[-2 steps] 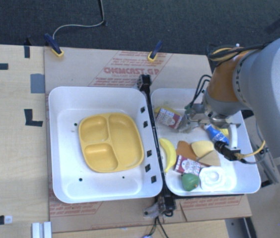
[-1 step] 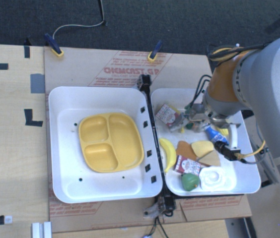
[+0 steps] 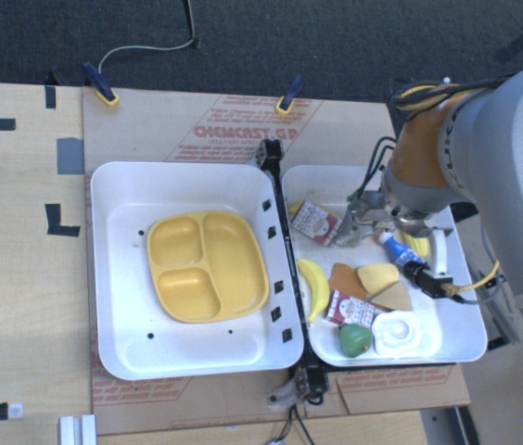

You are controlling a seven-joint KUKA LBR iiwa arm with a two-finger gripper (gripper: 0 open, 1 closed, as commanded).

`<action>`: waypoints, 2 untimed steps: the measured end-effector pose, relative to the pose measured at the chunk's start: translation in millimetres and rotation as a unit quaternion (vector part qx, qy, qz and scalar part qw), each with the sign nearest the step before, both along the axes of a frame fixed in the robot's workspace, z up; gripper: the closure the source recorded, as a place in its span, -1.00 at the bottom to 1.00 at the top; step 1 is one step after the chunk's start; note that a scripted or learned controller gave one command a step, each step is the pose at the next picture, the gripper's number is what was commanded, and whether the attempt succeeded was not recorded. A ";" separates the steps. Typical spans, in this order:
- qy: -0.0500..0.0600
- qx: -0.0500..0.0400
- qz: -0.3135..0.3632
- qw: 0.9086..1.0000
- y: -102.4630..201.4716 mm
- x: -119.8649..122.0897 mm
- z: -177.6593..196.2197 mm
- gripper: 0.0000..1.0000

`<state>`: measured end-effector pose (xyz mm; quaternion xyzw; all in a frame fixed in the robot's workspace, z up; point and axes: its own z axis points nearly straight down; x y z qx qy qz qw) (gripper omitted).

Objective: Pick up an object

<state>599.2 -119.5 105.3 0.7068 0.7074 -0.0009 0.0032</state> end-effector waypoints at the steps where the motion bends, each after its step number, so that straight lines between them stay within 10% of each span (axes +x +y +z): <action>1: 0.000 0.000 0.000 1.000 -0.1 0.0 0.0 -1.00; 2: 0.000 0.000 0.000 1.000 0.3 -0.3 9.2 1.00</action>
